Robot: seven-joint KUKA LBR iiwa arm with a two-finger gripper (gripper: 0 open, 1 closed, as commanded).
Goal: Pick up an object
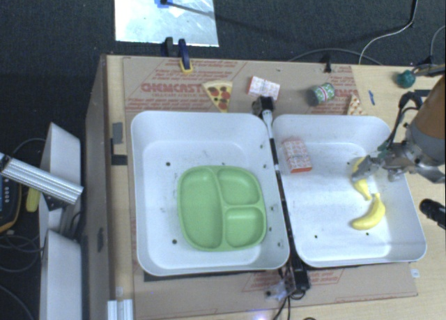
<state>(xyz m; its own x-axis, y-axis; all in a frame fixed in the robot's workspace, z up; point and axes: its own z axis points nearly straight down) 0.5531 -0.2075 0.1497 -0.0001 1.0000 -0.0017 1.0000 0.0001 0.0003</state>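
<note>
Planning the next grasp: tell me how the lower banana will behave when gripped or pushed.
The banana looks like smooth toy plastic, so probably light, stiff and a bit slippery. Its curve suggests it may spin across the right bin when nudged instead of rolling.

Brown bench; two white bins side by side; pizza slice; small can

A pizza-slice toy, a small can and a patterned packet lie on the bench.
</note>
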